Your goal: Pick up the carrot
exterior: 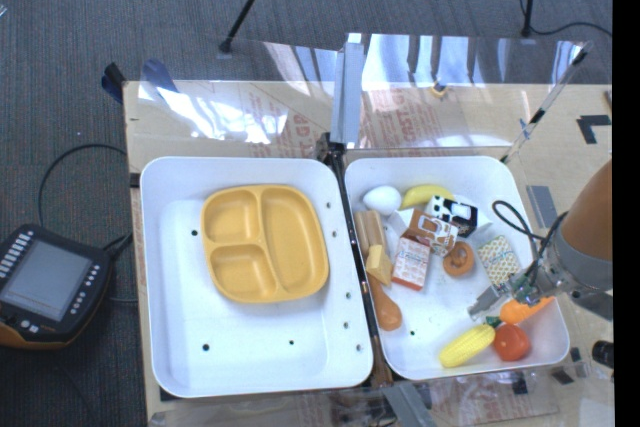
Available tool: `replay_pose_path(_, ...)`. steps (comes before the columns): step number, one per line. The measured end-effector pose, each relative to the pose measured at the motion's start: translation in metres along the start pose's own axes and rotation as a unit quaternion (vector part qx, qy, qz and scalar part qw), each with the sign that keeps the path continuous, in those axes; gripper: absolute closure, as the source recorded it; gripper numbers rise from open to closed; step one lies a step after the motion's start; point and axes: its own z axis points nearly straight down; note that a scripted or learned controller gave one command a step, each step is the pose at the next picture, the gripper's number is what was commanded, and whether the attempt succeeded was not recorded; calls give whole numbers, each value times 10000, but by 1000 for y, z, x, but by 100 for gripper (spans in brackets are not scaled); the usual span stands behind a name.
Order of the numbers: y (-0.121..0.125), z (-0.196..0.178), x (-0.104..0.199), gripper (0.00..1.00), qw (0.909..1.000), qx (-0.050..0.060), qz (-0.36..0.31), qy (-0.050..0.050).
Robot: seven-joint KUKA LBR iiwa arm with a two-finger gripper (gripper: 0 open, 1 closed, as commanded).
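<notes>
Orange carrot [524, 309] lies in the right bin's [500, 170] near right corner.
Short and stubby with a green top, it sits beside a tomato [512, 343]; the gripper [512, 291] hovers against it, grip unclear.

Two white bins are set side by side on the bench [240, 125]. In the left bin [170, 355] a yellow divided plate [266, 242] is placed. In the right bin [440, 325] a white egg [381, 199], a banana [427, 194], a small doughnut [459, 259], a corn cob [467, 346] and a tomato [512, 342] are seen. A handheld pendant [45, 283] is laid on the floor at the left
</notes>
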Motion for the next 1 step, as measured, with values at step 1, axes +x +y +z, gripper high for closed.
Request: replay_pose_path(1,-1,31,-2,0,9994,13,-344,15)
